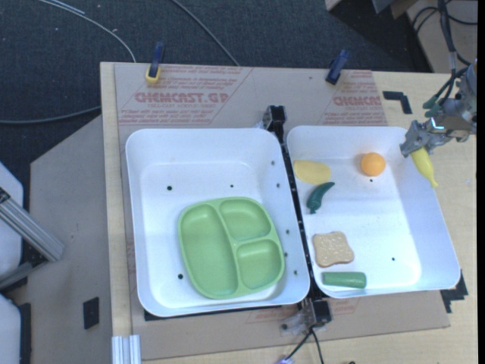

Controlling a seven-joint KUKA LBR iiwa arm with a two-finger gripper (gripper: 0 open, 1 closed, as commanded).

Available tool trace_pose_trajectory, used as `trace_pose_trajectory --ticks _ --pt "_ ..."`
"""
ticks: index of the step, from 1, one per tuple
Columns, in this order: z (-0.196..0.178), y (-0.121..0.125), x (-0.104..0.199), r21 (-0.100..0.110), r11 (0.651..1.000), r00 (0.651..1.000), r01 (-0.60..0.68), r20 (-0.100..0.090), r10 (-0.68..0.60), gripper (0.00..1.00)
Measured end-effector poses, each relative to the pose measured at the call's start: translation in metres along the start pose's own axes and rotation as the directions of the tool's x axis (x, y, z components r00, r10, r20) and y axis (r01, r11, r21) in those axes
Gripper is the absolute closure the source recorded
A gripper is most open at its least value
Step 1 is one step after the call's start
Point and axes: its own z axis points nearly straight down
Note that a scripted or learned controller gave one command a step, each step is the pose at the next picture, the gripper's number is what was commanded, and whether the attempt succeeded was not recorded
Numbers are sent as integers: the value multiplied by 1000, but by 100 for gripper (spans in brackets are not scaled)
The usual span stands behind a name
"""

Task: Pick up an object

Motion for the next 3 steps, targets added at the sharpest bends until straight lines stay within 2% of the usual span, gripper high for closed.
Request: trace_pose_trajectory --ticks 1,3 --pt "15 -1 53 11 1000 1000 3 -5 -3 100" --pt "15 -10 145 11 1000 1000 0 -5 0 100"
